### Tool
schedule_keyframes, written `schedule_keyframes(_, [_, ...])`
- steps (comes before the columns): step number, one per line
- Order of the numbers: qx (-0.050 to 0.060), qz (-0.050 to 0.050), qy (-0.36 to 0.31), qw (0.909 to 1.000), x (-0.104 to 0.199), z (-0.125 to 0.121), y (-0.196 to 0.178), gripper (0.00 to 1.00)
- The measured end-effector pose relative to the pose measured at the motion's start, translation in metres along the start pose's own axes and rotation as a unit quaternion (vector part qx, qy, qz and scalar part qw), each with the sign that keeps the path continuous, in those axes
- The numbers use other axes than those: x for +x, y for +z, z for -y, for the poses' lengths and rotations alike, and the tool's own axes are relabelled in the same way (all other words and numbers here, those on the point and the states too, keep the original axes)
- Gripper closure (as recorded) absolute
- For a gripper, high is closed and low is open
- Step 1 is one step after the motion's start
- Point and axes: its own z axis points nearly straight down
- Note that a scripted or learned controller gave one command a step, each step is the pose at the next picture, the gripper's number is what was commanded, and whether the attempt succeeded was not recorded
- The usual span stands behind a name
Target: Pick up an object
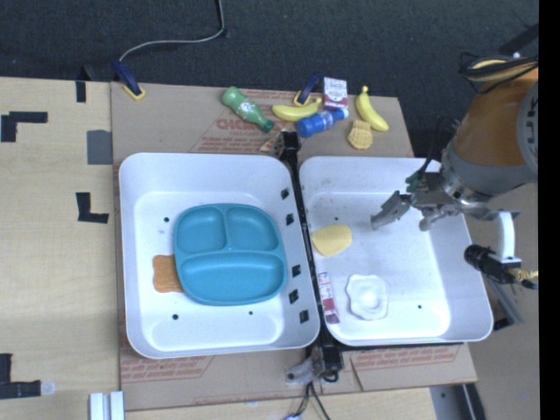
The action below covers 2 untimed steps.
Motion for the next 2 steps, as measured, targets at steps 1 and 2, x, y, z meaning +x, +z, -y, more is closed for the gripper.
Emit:
schedule_keyframes(1, [0.001,0.0,0.0,1.0,0.04,-0.027,0.109,0.0])
schedule_keyframes(2, [-0.003,0.001,0.0,1.0,0.03,-0.091,0.121,0.0])
